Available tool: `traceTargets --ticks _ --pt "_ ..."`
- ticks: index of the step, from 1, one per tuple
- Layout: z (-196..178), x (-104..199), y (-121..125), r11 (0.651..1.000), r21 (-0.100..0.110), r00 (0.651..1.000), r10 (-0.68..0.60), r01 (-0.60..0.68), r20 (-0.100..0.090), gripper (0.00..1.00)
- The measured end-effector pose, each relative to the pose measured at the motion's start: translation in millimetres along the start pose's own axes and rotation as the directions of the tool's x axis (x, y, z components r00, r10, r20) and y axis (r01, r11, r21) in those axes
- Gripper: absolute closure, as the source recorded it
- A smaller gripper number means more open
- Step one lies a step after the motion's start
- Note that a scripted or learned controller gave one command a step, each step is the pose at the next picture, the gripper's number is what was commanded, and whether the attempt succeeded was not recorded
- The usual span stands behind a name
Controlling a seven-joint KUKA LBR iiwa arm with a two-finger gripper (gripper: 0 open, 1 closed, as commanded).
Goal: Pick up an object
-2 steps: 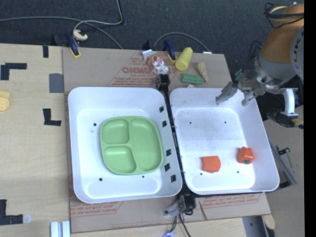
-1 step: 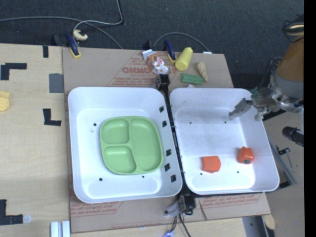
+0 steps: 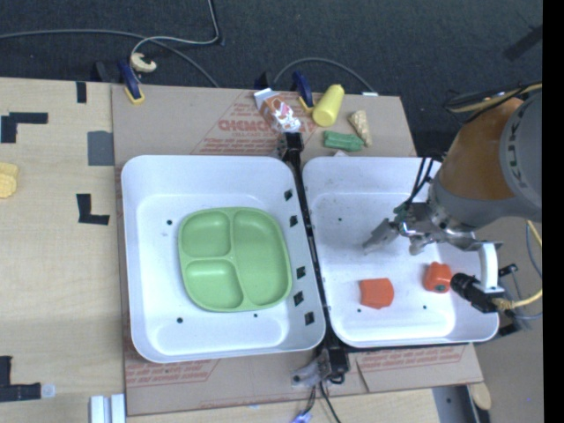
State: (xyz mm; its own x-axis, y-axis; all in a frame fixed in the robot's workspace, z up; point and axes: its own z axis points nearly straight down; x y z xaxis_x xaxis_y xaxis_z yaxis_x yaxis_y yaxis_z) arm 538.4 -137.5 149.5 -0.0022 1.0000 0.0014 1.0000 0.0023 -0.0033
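Landmark: right bin [image 3: 352, 179].

Gripper [image 3: 398, 240] hanging over middle of right bin, reached in from its right side. Fingers spread, two dark tips splayed apart, nothing between them. Pose reads as readying a descent, not a hold.

Task things, both on floor of right bin, toward its near edge:
- red block [image 3: 376, 293], near-centre of right bin, below and slightly left of gripper, apart from it.
- orange piece [image 3: 437, 278], near right wall of right bin, just beside the arm's black fitting, partly crowded by it. Harder reach, likely.

Block sits in open floor, clear on all sides, so probably the easier pick.

Left bin [image 3: 145, 192], touching right bin along the shared wall: one green divided plate [image 3: 233, 259], three compartments, lying flat mid-floor.

Behind right bin, on the cardboard: yellow bottle-like thing [image 3: 328, 104], green bar [image 3: 342, 141], tan piece [image 3: 359, 127], small printed packet [image 3: 278, 110]. Left outside, out of play.

Counts: 2 bins, 1 plate, 2 pickable items in right bin, 4 loose items behind it, 1 gripper.
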Motion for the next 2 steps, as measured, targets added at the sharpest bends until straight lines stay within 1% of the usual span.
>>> traceTargets --ticks 1,2 --pt "63.8 28.5 -53.7 1.000 -0.004 1.000 0.002 -0.002 0.001 0.00" --pt "54.0 28.3 -52.8 1.000 -0.007 1.000 0.002 -0.002 0.002 1.00"
